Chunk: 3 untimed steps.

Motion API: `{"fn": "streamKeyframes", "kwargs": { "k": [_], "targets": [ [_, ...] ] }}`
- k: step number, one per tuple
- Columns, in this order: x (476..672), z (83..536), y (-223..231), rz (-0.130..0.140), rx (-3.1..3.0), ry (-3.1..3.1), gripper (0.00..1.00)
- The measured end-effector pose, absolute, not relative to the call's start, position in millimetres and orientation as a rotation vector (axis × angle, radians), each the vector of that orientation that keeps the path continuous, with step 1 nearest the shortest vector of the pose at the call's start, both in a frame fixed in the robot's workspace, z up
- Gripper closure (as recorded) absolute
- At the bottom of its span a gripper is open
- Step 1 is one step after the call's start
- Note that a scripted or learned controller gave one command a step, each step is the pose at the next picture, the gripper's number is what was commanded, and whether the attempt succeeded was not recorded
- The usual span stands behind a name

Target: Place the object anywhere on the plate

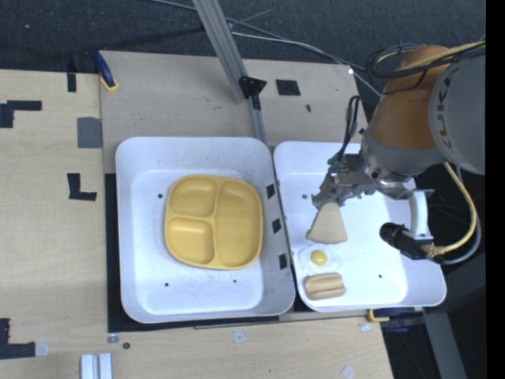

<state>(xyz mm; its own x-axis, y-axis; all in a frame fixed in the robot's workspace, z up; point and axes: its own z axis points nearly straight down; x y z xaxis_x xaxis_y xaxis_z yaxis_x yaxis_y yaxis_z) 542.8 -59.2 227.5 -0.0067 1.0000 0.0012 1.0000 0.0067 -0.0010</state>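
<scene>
This was a robotics lab. A pale wooden surface (181, 93) carried two white bins (138, 164) side by side and black tape marks (79, 186) near its left edge. Loose cables (300, 46) ran over dark carpet (95, 14) beyond its far edge, and a metal pole (217, 26) rose there.

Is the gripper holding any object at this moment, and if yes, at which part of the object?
It cannot be told. The gripper is at the narrow top end of the beige wedge-shaped piece in the right bin, but its fingertips are too small to make out.
</scene>
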Motion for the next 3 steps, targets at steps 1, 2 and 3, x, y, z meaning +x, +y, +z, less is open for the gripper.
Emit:
{"fn": "streamKeyframes", "kwargs": {
  "k": [1, 2, 3],
  "targets": [
    [559.3, 218, -1, 0.002, -2.213, -2.227, 1.00],
    [583.8, 227, 54, -0.001, -2.213, -2.229, 1.00],
    [602.0, 233, 99, -0.001, -2.214, -2.228, 1.00]
  ]
}}
